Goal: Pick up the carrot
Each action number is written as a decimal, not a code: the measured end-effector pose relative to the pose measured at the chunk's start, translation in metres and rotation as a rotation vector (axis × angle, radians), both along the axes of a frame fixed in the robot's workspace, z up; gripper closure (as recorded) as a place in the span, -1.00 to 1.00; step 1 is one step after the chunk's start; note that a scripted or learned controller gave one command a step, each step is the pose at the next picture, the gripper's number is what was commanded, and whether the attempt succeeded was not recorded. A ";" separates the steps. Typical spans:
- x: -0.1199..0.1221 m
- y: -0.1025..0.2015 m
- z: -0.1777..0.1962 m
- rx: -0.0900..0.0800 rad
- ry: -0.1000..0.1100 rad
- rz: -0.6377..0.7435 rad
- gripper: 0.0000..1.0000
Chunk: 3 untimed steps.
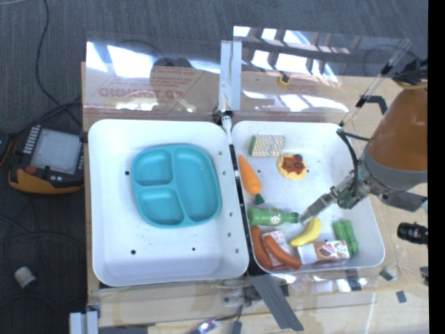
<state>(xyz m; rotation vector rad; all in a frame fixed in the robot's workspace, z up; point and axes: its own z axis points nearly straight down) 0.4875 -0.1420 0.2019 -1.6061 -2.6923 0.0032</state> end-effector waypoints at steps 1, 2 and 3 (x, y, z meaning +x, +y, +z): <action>0.061 -0.037 -0.012 -0.001 -0.001 -0.153 -1.00; 0.096 -0.013 -0.099 0.000 0.000 0.006 -1.00; 0.145 -0.015 -0.016 0.000 -0.004 0.091 -1.00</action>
